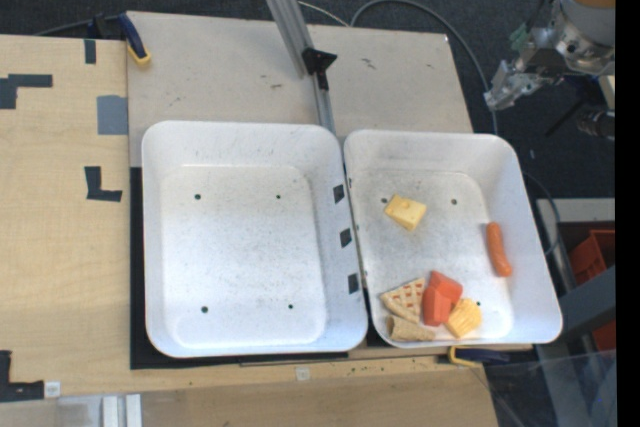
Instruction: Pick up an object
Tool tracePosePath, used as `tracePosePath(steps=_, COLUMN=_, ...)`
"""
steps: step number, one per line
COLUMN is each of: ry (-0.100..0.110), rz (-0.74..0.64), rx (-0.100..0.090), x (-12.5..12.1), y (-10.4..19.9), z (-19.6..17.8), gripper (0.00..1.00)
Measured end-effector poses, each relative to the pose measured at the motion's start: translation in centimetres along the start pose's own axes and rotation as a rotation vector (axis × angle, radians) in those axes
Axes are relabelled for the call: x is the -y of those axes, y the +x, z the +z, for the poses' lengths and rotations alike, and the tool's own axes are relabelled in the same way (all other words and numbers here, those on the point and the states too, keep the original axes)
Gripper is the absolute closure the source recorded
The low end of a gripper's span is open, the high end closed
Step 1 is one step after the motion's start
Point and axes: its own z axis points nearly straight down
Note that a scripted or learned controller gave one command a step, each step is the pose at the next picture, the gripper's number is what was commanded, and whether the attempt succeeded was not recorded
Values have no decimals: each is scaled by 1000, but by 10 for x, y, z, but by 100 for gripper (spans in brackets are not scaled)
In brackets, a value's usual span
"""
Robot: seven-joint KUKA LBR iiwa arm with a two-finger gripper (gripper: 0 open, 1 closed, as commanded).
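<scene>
The right bin [500,155] holds a yellow cheese wedge [405,212] near its middle and an orange carrot-like stick [498,248] by its right wall. At its front lie a waffle piece [404,299], a red-orange block [441,297], a yellow ridged piece [464,318] and a tan cracker [408,328], packed close together. My gripper [503,90] hangs outside the bins, above and beyond the right bin's far right corner, well away from all the objects. Nothing shows between its fingers.
The left bin [240,140] sits beside the right one. A slanted metal pole [285,0] crosses the bench behind the bins, ending at a black bracket [318,61]. A cable loops near the back right. A blue-yellow clamp [134,41] sits at the back left.
</scene>
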Motion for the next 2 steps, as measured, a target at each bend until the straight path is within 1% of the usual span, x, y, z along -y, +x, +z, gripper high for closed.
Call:
tracePosePath(steps=1, ry=7, rz=-2, rx=-3, x=13, y=46, z=0, gripper=100)
tracePosePath(steps=2, ry=8, rz=-4, rx=-3, x=32, y=101, z=4, gripper=100)
